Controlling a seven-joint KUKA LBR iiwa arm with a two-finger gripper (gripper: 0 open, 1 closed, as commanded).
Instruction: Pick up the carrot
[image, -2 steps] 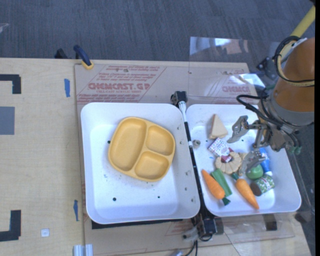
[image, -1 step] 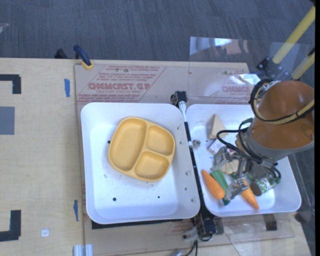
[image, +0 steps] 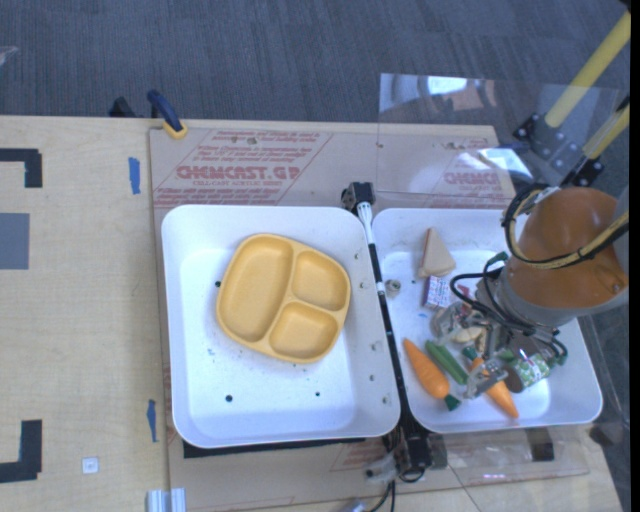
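Observation:
An orange carrot (image: 427, 369) lies slanted in the right bin (image: 585, 395), near its left wall and towards the front. A second, smaller orange piece (image: 503, 399) lies further right by the front rim. My gripper (image: 482, 352) hangs low over the clutter between the two, a little right of the carrot and just above the green pod (image: 446, 361) beside it. The arm's orange band (image: 565, 250) covers the bin's right part. Nothing can be made out in the gripper's hold.
The left bin (image: 190, 300) holds a yellow divided plate (image: 283, 297). In the right bin, a tan wedge (image: 435, 254) and a small packet (image: 437, 291) lie towards the back, with mixed small items under the wrist. A black divider (image: 375, 270) separates the bins.

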